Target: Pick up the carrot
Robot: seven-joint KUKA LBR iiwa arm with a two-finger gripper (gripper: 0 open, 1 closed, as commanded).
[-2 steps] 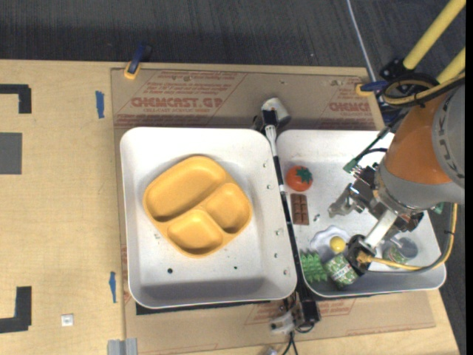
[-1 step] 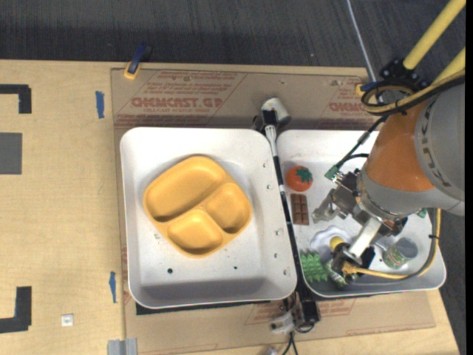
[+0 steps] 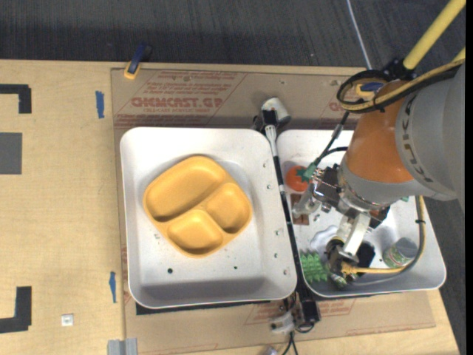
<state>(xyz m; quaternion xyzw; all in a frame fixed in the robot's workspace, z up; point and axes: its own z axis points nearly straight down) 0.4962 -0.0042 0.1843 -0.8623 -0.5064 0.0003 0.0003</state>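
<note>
The carrot (image 3: 296, 175) is a small orange piece with a green top, lying at the upper left of the right bin (image 3: 429, 274), close to the divider between the bins. My gripper (image 3: 304, 204) hangs over the left part of the right bin, just below and right of the carrot, beneath the orange band of the arm (image 3: 377, 150). The arm's body hides much of the bin's middle.
The left bin (image 3: 140, 268) holds a yellow divided plate (image 3: 196, 204). In the right bin lie a green leafy toy (image 3: 315, 267) at the front left, a white item (image 3: 325, 237), and a small can (image 3: 400, 254) at the front right. Cables loop around the wrist.
</note>
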